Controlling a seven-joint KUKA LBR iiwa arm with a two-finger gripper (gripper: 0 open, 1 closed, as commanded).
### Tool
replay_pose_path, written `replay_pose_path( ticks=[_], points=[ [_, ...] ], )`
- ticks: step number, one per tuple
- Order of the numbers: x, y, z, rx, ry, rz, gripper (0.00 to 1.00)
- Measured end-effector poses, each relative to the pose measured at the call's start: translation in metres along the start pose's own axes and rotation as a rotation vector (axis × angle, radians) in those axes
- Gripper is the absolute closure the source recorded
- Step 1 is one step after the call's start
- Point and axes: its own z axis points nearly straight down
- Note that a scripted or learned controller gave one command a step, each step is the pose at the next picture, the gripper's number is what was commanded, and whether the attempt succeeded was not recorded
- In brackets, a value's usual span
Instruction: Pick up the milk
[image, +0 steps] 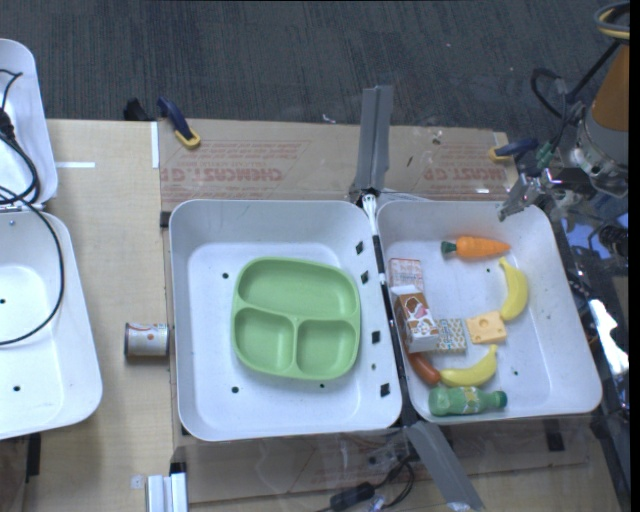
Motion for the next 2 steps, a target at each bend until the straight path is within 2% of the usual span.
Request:
replay_pose_path(
  ticks=[1, 2],
  points=[
    [0.053, -0.053, 0.097, 0.001, 0.001, -0.136, 0.00],
    [0.092, -0.099, 0.126, 0.001, 0.001, -0.192, 0.00]
  ],
)
